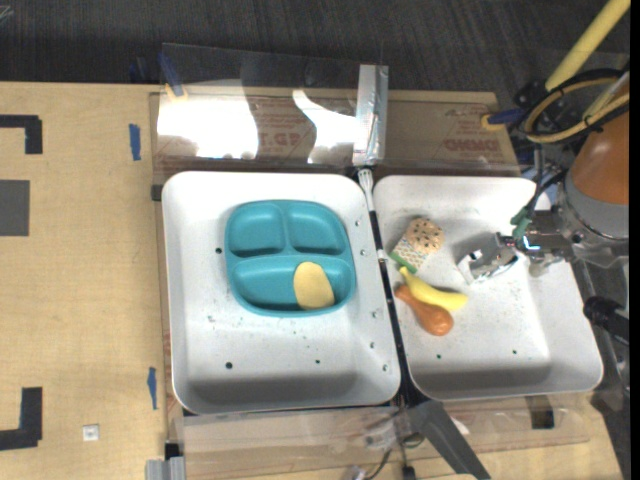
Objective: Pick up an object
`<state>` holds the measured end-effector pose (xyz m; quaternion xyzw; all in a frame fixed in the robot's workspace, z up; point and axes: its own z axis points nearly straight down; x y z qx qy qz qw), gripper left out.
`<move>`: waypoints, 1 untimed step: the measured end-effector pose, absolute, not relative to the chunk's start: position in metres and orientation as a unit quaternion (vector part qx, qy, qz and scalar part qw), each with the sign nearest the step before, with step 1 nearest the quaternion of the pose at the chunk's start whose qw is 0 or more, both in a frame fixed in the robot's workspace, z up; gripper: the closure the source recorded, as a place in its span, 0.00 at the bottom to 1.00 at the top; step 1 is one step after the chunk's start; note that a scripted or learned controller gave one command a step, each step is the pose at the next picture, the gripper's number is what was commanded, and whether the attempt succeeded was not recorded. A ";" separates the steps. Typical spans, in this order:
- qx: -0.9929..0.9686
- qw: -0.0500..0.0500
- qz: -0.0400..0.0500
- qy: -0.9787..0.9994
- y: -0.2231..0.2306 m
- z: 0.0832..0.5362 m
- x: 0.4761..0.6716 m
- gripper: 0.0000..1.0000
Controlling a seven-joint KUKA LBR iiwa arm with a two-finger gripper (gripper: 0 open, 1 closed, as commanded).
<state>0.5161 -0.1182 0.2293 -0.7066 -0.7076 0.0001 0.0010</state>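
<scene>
My gripper (487, 259) hangs over the middle of the right bin (560, 358), reaching in from the right on the grey arm with its orange band (605, 173). Its metal fingers stand open, with nothing between them. Left of it, apart from it, lie three small objects: a tan speckled block (419, 240), a yellow banana (432, 292) and an orange piece (430, 315) partly under the banana. In the left bin (200, 358) a teal divided plate (262, 238) holds a yellow oval object (313, 286) in its front compartment.
The two bins meet along a ridge (385, 298) between the plate and the small objects. Behind the bins stands a cardboard and clear plastic wall (300, 128). Cables and a yellow hose (590, 38) hang at the right rear.
</scene>
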 end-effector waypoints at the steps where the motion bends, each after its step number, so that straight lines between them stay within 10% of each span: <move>1: -0.680 0.001 0.000 -0.733 -0.102 0.096 0.525 0.00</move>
